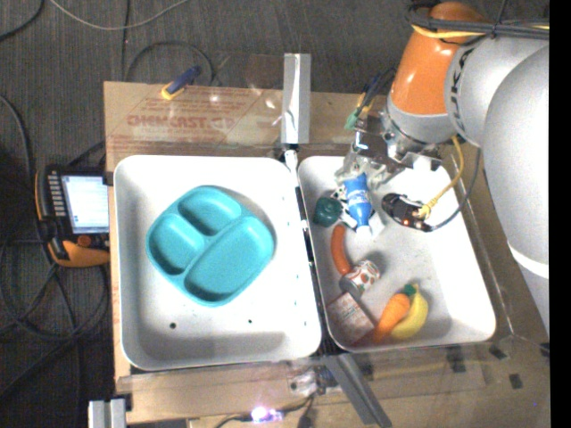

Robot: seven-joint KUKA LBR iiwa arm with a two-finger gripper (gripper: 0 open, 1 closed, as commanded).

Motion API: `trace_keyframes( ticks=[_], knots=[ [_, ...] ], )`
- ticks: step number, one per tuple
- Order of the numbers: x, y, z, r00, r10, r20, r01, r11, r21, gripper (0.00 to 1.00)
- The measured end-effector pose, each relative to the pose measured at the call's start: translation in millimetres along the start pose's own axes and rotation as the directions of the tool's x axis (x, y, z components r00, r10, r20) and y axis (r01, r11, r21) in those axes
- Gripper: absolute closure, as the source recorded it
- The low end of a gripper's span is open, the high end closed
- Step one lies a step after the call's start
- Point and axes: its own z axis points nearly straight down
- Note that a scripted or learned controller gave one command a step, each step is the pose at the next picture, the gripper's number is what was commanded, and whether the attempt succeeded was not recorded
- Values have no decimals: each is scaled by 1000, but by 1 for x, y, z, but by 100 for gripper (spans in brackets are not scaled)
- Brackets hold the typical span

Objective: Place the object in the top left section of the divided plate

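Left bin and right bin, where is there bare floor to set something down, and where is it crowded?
Left bin: bare strip along the near edge below the divided plate, and its three sections. Right bin: bare patch right of the can and above the banana. Crowded: its left side, from the gripper down to the banana.

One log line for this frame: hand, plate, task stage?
hand: over right white bin, at blue-and-white bottle | teal divided plate: in left white bin | placement: not yet done
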Motion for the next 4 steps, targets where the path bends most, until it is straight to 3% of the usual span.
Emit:
trace_keyframes(
  ticks=[1, 2, 3, 4],
  knots=[
    [57, -86, 10, 991, -136, 2, 136, 991, 2, 100],
    [136, -20, -8, 985, -174, 3, 174, 985, 0, 100],
    [186, -23, 31, 951, -309, 5, 309, 951, 0, 100],
    [206, -80, 24, 833, -554, 3, 554, 833, 1, 100]
  ],
)
